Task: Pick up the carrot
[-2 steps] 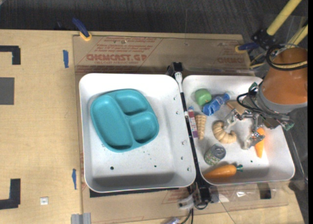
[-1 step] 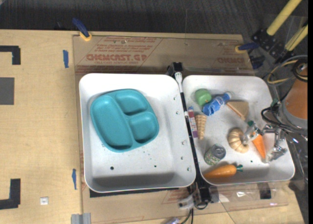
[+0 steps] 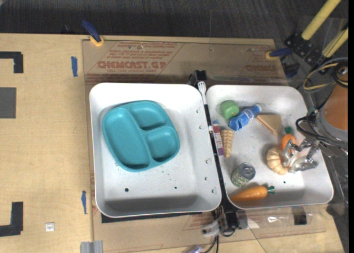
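The carrot point(image 3: 251, 193), orange with a green stem end pointing right, lies flat near the front wall of the right bin point(image 3: 318, 191). My gripper point(image 3: 300, 158) is down in the same bin near its right wall, behind and to the right of the carrot and well apart from it. It sits against a tan, ridged bread-like piece point(image 3: 275, 159). Nothing shows as held. The arm's orange band point(image 3: 337, 115) is at the right edge of the view.
The right bin also holds a green ball point(image 3: 228, 108), a blue bottle point(image 3: 244, 117), a tan wedge point(image 3: 270, 121), an ice-cream cone point(image 3: 227, 142), a small can point(image 3: 243, 173) and a small orange piece point(image 3: 287, 141). A teal divided plate point(image 3: 141, 134) lies in the left bin point(image 3: 155, 199).
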Tool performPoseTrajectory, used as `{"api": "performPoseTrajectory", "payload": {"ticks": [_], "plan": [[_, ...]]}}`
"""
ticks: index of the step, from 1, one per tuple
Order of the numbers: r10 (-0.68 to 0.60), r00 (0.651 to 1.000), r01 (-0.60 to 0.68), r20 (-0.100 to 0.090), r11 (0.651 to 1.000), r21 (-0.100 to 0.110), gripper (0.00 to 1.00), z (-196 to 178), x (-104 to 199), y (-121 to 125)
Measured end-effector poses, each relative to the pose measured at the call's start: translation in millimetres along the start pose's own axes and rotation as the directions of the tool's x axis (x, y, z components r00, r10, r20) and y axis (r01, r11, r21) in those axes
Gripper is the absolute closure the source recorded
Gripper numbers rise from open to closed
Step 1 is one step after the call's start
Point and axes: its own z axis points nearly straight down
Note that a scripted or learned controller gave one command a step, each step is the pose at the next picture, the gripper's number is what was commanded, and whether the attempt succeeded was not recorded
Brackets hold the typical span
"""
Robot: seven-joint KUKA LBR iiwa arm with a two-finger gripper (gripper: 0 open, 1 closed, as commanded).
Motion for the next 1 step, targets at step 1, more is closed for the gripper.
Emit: {"api": "performPoseTrajectory", "payload": {"ticks": [1], "plan": [[-0.198, 0.98, 0.198, -0.01, 0.98, 0.003, 1.0, 10.9, -7.6, 14.8]]}}
